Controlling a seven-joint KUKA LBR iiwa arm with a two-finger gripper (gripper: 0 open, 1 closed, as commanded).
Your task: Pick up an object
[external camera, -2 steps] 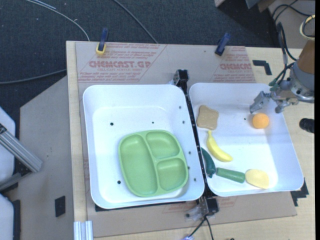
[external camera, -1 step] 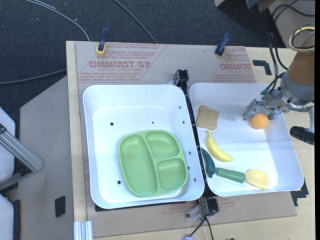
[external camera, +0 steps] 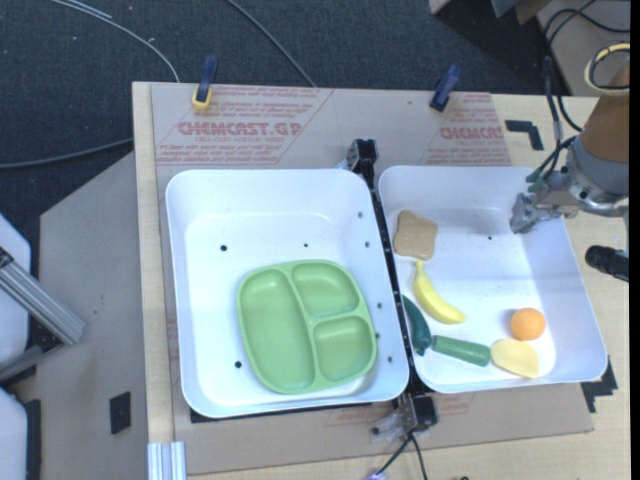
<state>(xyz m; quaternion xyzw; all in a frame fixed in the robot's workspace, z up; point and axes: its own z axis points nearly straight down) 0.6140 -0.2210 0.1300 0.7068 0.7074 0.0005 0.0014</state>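
Red "CHEMCAST GP" lettering [external camera: 240, 128] marks the board behind both bins; tool [external camera: 527, 214] grip state cannot be told.

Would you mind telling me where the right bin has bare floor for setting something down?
Right bin: bare floor between the bread and the hand, reaching down to the orange. It is crowded along the front-left, where the banana and green tool lie.

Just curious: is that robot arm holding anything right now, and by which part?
Nothing: the end effector hangs over the right bin, away from the toys.
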